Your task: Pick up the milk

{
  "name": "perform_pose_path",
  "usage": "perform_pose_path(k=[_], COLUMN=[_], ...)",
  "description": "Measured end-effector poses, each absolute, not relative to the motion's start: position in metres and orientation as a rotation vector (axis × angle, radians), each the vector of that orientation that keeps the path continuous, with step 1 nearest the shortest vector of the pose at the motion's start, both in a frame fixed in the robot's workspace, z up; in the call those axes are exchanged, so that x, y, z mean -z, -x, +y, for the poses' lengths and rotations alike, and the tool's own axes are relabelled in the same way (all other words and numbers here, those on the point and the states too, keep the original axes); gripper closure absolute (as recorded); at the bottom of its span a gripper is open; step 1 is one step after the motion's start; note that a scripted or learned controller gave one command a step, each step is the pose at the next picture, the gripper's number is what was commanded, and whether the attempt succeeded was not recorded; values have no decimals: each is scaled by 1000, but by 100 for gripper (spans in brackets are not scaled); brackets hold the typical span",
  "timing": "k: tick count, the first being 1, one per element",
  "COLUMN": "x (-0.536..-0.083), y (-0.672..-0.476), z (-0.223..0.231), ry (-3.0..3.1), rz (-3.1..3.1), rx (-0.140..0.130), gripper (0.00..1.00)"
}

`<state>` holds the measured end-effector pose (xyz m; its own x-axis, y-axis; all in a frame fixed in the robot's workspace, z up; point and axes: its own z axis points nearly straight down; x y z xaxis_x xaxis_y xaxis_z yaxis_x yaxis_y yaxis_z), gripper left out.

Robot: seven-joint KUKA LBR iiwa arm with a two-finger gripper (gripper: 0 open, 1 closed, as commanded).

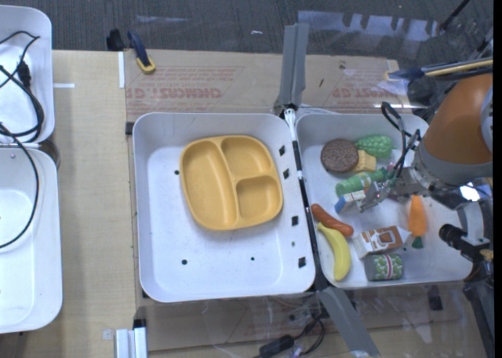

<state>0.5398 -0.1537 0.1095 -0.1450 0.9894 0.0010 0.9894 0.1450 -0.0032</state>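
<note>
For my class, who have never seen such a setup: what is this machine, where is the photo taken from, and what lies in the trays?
One camera looks down at a slant on a bench with two white bins. The grey and orange robot arm reaches in from the right; its pincer hangs over the right bin. That bin holds toy food: a milk carton, banana, sausage, carrot, cookie and green can. The left bin holds a yellow plate. Nothing is visibly gripped.

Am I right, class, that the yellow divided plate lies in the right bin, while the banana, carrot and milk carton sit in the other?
Not quite. The camera view shows the yellow divided plate in the left bin; the banana, carrot and milk carton lie in the right bin.
</note>
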Motion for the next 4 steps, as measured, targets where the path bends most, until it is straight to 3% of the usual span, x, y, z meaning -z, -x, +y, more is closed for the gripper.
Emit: perform_pose_path(k=[1,2,3,4], x=[-91,-100,-116,-116], y=[-485,-485,-520,-520], z=[-158,-158,-132,-132], ry=[1758,1764,2143,2144], rz=[-2602,-2600,-2296,-2295], rx=[0,1,-2,-2], gripper=[0,100,100,0])
